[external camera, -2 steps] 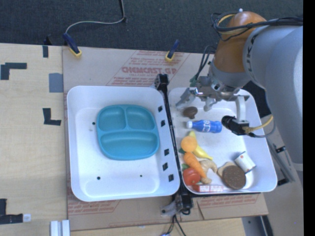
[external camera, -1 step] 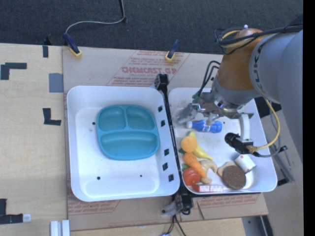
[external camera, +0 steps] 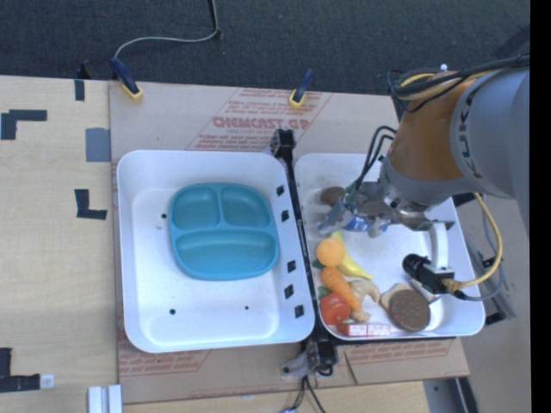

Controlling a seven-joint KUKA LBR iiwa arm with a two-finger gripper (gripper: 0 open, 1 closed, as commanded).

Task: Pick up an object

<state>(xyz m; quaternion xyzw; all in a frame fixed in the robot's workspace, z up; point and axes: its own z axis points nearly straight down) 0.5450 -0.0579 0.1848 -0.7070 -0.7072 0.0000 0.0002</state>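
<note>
My gripper (external camera: 343, 216) hangs low over the back left part of the right bin (external camera: 465, 321). A small blue object (external camera: 359, 224) lies right beside it, and I cannot tell whether the two touch. Just behind the gripper sits a brown lump (external camera: 331, 195). In front of it lie an orange ball (external camera: 330, 252), a yellow banana (external camera: 352, 268), a carrot (external camera: 338, 286) and a red tomato (external camera: 334, 309). A round brown cookie (external camera: 407, 310) rests near the bin's front.
The left bin (external camera: 138, 231) holds a blue divided plate (external camera: 224, 231). A black divider (external camera: 293, 231) runs between the two bins. The grey and orange arm (external camera: 448, 136) covers the right bin's back right part. A pale mushroom-like piece (external camera: 368, 292) lies by the carrot.
</note>
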